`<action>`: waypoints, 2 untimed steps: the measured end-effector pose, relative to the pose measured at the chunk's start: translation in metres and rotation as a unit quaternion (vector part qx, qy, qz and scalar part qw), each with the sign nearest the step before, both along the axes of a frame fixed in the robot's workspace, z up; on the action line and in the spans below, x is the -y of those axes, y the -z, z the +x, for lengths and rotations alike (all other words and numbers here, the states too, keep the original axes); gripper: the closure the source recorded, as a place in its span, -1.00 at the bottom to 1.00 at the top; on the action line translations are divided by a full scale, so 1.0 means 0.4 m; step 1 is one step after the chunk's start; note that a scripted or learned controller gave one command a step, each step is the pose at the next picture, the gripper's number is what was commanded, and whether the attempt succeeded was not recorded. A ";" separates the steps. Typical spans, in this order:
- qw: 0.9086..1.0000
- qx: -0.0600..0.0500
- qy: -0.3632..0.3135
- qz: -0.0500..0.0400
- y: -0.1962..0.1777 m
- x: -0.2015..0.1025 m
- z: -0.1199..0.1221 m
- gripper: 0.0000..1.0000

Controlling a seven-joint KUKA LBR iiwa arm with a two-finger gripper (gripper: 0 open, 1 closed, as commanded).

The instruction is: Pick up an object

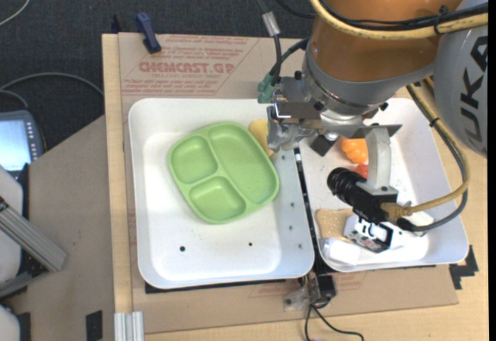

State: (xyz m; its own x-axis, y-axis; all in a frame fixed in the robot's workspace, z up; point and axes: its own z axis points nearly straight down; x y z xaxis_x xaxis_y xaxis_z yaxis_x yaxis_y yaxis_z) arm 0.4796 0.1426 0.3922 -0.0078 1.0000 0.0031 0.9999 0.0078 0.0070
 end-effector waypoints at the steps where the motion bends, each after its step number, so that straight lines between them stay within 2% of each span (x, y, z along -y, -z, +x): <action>1: 1.000 -0.001 0.011 -0.003 -0.015 0.360 0.025 1.00; 2: 1.000 -0.009 0.004 -0.002 0.212 0.286 -0.004 1.00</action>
